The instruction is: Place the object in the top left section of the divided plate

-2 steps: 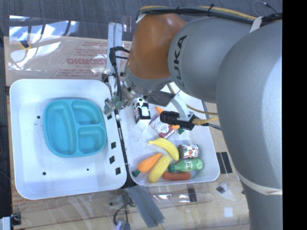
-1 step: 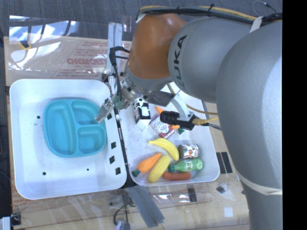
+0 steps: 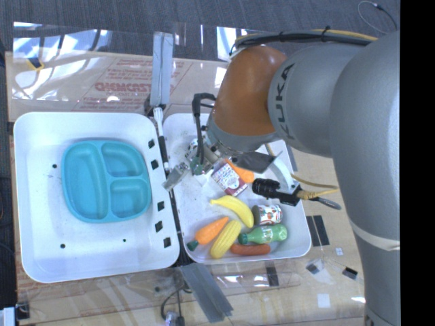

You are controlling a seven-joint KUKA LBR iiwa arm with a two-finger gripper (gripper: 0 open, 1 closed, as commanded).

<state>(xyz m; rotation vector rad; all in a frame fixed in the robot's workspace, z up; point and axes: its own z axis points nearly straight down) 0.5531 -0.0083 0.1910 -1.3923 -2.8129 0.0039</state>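
The grey arm with its orange band looms nearest, "KUKA" partly readable on its side, and it covers much of the right bin. Below it the gripper sits over that bin's upper left; whether its fingers are spread or closed cannot be told. The toy food lies clustered there: banana, corn, carrot, green bottle, a can with unreadable label. The blue divided plate rests in the left bin.
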